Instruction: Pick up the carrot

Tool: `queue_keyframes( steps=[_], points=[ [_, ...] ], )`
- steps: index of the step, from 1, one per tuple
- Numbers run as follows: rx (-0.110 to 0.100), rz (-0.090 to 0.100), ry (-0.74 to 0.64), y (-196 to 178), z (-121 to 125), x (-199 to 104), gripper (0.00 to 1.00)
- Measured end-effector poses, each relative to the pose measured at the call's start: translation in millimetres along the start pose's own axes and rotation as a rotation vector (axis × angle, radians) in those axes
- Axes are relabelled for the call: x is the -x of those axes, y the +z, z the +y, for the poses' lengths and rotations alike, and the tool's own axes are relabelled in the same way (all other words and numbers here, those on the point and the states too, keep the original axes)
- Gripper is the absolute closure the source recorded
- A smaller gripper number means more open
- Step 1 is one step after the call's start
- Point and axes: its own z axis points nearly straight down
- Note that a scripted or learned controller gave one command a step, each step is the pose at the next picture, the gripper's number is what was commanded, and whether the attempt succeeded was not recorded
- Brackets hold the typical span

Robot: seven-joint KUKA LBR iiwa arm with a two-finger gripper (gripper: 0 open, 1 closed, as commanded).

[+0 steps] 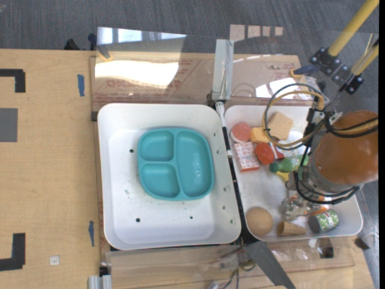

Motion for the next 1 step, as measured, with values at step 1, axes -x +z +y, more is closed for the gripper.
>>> queue_keyframes(
  steps=[1],
  points=[
    [0.002,0.004,-0.074,-98.0,-0.6,-6.4,1.00]
  ],
)
